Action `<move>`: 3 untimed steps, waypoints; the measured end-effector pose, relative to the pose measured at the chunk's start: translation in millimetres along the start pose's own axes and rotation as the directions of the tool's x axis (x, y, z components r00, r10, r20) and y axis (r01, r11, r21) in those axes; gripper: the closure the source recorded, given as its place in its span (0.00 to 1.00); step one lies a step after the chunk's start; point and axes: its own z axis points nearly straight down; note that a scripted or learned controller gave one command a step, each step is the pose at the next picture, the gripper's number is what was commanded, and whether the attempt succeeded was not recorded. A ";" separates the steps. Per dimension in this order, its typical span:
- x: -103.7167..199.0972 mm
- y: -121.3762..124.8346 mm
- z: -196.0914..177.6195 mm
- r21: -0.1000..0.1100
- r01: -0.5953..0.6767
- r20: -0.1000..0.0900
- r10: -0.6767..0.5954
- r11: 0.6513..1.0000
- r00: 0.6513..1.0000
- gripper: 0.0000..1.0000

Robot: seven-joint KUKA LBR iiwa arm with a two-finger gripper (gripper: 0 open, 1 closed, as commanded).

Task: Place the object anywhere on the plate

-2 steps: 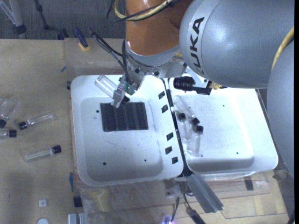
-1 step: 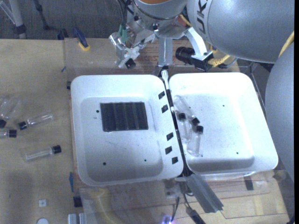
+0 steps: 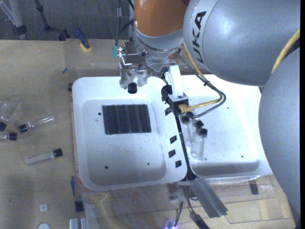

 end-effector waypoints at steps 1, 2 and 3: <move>-17.4 22.1 134.5 0.002 -0.368 0.000 0.368 0.930 0.930 1.00; 1.6 66.5 230.3 -0.011 -0.387 -0.013 0.387 0.922 0.922 1.00; -2.5 67.4 226.0 -0.005 0.110 -0.001 -0.110 0.994 0.994 1.00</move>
